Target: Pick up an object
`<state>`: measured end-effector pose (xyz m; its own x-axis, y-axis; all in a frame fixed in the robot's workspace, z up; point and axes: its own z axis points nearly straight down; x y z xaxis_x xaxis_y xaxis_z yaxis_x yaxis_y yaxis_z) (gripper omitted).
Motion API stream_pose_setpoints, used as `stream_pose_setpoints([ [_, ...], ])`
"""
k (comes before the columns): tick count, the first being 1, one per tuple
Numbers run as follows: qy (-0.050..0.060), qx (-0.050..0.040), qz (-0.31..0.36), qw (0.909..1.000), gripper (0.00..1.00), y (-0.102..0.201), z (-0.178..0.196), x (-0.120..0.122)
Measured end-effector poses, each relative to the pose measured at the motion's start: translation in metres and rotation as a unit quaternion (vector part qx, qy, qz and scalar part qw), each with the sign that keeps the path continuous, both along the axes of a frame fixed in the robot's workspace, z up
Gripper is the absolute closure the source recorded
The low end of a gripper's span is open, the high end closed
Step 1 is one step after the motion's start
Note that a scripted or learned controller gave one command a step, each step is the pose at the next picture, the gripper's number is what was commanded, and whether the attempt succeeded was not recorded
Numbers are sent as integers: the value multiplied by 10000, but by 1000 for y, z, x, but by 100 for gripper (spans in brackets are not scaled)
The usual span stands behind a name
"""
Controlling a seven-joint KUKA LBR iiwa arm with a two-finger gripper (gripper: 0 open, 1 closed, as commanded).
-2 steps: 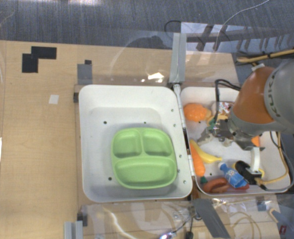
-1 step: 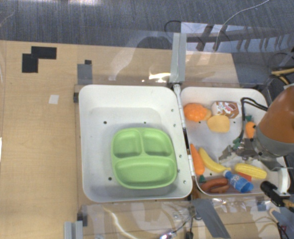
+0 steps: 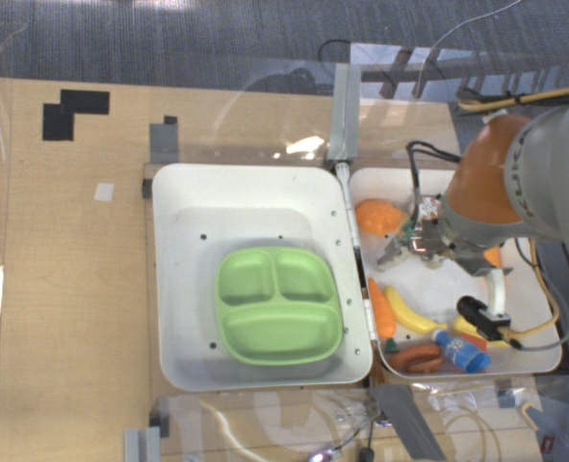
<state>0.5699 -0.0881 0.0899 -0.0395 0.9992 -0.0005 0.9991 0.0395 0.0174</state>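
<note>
Right now your gripper [image 3: 411,246] sits low over the right bin [image 3: 438,282], in the upper half, just right of the orange ball [image 3: 378,217]. That ball lies in the bin's top-left corner, close against the wall shared with the left bin [image 3: 188,258]. From this slant you cannot tell whether gripper and ball touch, and you cannot tell whether the claw is released or clenched. The arm [image 3: 539,176] reaches in from the right, and its orange band [image 3: 477,176] hangs over the bin's upper right part.

The other things you could pick lie along the near side of the same bin, apart from the gripper. A carrot [image 3: 382,311] runs along the left wall. A banana [image 3: 411,316] lies just beside it, slanting down to the right. Below the banana a brown sausage [image 3: 417,357] rests against the bottom wall, and a blue bottle [image 3: 462,351] lies on its side just right of the sausage. Whether bottle and sausage touch is too close to call.

In the left bin you have one green plate [image 3: 279,306] with three compartments, lying flat toward the lower right corner. Both bins sit side by side on the pale wooden bench [image 3: 63,258]
</note>
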Motion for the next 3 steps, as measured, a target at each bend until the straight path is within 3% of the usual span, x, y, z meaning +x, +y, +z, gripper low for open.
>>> stream_pose_setpoints([
  [1,371,41,-833,9958,0,-2,-5,89],
  [2,349,29,-791,9963,100,-1,5,91],
  [3,44,-12,-509,9987,100,-56,-1,40],
])
